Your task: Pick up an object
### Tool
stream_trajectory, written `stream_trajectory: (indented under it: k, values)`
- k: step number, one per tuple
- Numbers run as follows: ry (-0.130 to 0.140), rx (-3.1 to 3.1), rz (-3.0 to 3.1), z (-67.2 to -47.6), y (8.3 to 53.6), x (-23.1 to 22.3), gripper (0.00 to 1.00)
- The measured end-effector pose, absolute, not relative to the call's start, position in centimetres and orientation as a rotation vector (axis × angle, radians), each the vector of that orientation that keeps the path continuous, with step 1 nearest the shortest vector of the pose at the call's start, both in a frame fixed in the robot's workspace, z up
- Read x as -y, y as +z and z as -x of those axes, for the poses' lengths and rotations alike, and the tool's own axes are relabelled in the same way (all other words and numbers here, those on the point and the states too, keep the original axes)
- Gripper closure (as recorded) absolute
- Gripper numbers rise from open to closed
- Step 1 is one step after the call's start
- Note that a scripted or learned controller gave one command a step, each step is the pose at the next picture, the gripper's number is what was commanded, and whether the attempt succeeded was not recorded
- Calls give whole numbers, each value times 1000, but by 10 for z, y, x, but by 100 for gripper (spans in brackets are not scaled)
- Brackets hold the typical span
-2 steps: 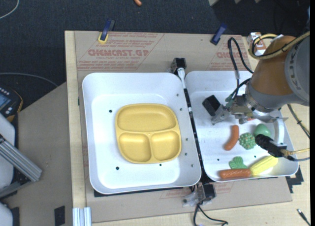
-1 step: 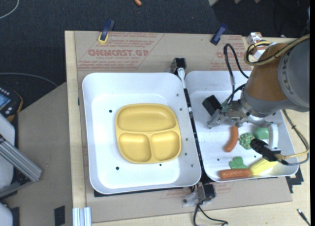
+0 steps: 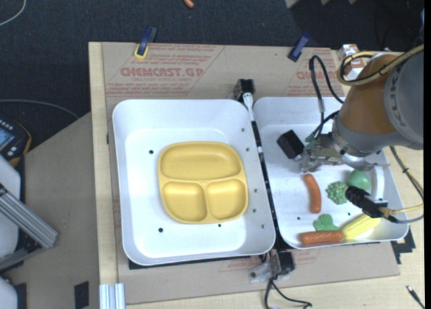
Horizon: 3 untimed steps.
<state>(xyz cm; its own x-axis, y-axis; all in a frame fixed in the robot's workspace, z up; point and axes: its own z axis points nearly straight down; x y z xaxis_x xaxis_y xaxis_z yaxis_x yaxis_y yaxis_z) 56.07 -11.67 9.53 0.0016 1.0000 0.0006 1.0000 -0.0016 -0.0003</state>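
The arm's gripper [image 3: 312, 161] hangs low in the right bin [image 3: 283, 114], just above the upper end of a small orange sausage [image 3: 314, 194]. A black block [image 3: 291, 144] lies just to its left. To the right of the sausage sit a green broccoli piece [image 3: 336, 192] and a pale green round item [image 3: 360, 180], partly hidden under the wrist. Along the bin's front lie a longer orange sausage [image 3: 321, 237], a green leafy piece [image 3: 325, 222] and a yellow piece [image 3: 361, 227]. Nothing shows held in the gripper.
The left bin [image 3: 135, 132] holds a yellow three-compartment plate [image 3: 201, 181]. The grey and orange arm [image 3: 377, 102] covers the right bin's far right part, with cables looping above it. Clamps sit on the board's back edge.
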Motion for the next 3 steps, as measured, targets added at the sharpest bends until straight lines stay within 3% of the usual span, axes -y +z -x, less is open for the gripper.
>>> stream_trajectory:
  k: [3]
  values:
    - [-5, 2227, 2224, -557, 227, 115, 100]
